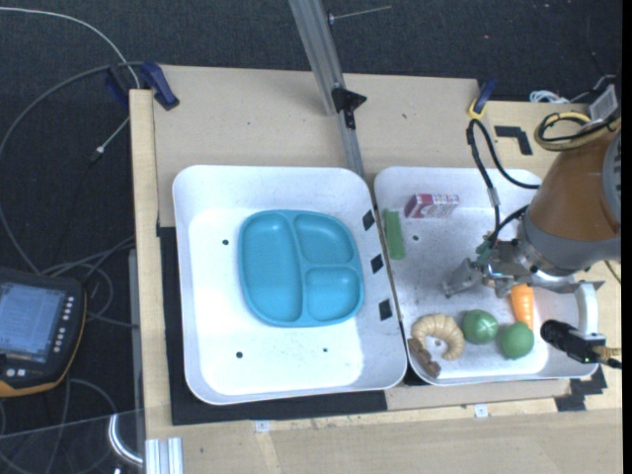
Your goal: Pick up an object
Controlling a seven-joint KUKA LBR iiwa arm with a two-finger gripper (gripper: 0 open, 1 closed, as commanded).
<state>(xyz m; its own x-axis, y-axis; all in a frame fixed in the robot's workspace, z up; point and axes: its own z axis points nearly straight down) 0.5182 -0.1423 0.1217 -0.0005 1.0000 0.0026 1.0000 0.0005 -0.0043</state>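
Orange carrot (523,304), croissant (439,334) & 2 limes lie untouched in right bin (444,181); gripper (462,282) low nearby (can't tell open/shut). Pick not done.

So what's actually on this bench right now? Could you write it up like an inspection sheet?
Surface: wooden bench bearing the left bin and right bin.
Job's things: in the right bin, croissant, two green fruits, carrot, pink box, green strip.
Clutter: blue divided plate in the left bin.
Gripper: gripper low over the right bin, holding nothing visible.
Cables: black cable over the right bin; white cable on the floor.
Surroundings: handheld controller at left.
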